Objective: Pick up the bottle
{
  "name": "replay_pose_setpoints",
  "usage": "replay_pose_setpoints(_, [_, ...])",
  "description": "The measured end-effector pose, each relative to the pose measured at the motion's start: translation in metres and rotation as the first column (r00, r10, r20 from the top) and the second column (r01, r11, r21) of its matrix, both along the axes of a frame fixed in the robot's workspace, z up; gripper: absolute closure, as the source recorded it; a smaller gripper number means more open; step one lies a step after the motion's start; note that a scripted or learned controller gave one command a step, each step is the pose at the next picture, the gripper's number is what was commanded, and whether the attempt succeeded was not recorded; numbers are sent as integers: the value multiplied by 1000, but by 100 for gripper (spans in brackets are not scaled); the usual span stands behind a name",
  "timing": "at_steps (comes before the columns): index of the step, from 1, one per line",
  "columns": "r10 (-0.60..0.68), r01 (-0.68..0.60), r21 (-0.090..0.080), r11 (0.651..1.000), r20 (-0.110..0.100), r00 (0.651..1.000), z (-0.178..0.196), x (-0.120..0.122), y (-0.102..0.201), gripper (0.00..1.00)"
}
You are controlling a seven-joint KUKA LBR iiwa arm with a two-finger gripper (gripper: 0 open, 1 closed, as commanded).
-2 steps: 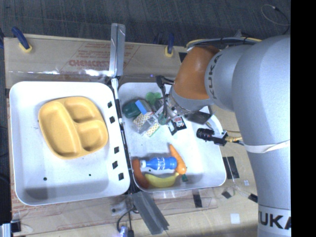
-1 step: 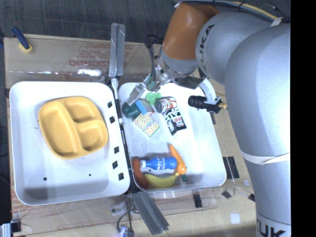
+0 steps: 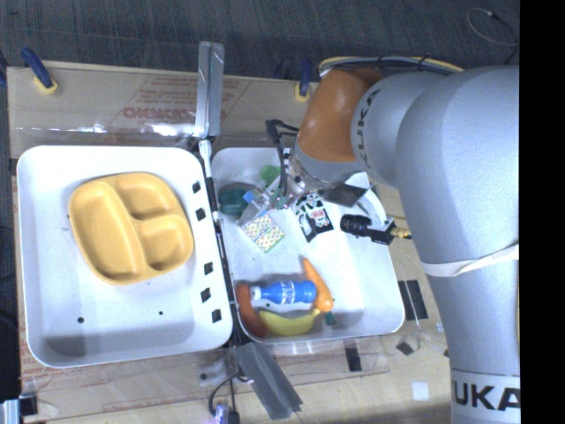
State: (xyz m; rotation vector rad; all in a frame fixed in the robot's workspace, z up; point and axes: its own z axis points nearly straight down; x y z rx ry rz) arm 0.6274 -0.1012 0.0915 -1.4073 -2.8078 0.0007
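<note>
The bottle [image 3: 285, 293] is blue with a white label and lies on its side near the front wall of the right bin [image 3: 375, 276]. A yellow banana [image 3: 287, 323] lies against its front side, and an orange carrot [image 3: 318, 291] rests at its right end. My gripper [image 3: 269, 200] hangs below the orange wrist band [image 3: 331, 126] over the back left part of the same bin, well behind the bottle and apart from it. A small patterned packet [image 3: 263, 231] lies right under the gripper's tip.
A teal cup-like object [image 3: 233, 200] and a green item [image 3: 268, 175] sit by the gripper at the back of the right bin. A yellow divided tray [image 3: 131, 226] lies in the left bin [image 3: 44, 307]. The big grey arm covers the bench's right side.
</note>
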Motion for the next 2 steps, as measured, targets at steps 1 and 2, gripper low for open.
replay_pose_setpoints(1, [7,-7,1,1000,-8,1000,2,28,3,0])
replay_pose_setpoints(2, [12,-12,-3,1000,13,1000,23,34,2,100])
